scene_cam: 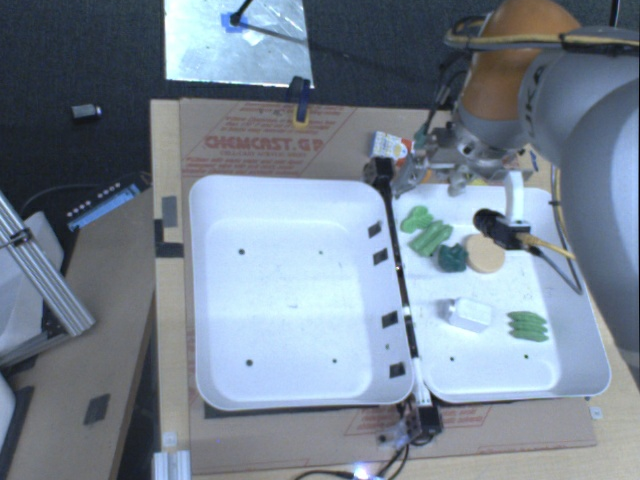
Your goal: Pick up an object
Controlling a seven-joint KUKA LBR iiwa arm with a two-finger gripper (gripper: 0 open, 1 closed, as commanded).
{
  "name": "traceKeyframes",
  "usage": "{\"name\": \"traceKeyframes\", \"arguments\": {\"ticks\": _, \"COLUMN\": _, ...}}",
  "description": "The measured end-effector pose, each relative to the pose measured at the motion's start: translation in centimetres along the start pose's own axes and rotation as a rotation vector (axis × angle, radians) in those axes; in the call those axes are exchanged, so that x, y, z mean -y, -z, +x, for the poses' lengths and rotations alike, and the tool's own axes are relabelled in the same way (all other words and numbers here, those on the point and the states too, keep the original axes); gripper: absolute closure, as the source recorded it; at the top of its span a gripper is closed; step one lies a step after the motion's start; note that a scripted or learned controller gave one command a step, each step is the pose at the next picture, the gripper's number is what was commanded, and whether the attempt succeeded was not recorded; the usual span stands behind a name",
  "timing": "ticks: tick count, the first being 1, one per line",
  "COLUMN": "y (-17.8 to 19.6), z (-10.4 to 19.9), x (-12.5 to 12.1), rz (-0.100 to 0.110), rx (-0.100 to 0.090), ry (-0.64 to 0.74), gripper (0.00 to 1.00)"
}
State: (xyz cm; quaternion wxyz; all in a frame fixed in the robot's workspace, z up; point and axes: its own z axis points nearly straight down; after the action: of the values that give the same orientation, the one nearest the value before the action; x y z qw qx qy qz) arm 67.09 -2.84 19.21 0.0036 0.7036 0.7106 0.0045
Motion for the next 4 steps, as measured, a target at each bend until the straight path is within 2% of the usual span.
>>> {"name": "traceKeyframes", "arguments": {"ticks": 1, "y": -0.7, "z": 2.5, "x": 0.2, "rz": 0.009, "rx": 0.001, "ry": -0.003, "gripper": 0.00}}
{"name": "traceKeyframes", "arguments": {"ticks": 2, "y": 0.4, "z": 2.3, "x": 0.1, "rz": 0.006, "rx": 0.002, "ry": -0.001, "gripper": 1.00}}
{"name": "traceKeyframes", "arguments": {"ticks": 3, "y": 6.4, "z": 9.4, "x": 0.7, "rz": 0.003, "rx": -0.003, "ry": 0.002, "gripper": 1.00}}
{"name": "traceKeyframes", "arguments": {"ticks": 4, "y": 14.1, "z": 17.9, "x": 4.9, "rz": 0.004, "rx": -0.004, "ry": 0.003, "gripper": 1.00}}
